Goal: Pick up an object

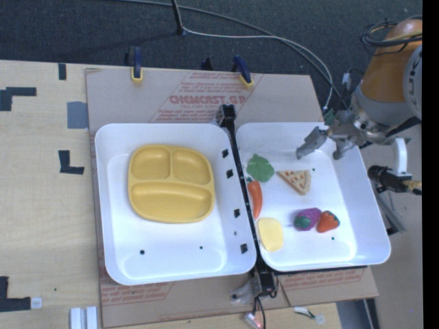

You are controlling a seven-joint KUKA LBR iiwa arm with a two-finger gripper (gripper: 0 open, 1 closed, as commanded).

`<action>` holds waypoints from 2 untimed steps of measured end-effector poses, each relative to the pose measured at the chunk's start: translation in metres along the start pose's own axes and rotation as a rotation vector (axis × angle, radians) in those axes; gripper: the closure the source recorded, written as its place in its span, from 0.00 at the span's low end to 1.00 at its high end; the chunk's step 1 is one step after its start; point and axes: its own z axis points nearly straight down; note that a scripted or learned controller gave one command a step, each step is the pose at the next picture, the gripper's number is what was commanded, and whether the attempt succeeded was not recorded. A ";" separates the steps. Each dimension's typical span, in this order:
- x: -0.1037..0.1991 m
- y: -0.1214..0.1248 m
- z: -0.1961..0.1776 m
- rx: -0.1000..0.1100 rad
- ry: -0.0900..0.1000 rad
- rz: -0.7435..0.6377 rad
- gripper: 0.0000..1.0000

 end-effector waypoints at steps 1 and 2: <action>0.000 0.002 -0.004 -0.008 -0.001 -0.001 0.00; 0.002 0.011 0.045 -0.003 0.000 -0.001 0.00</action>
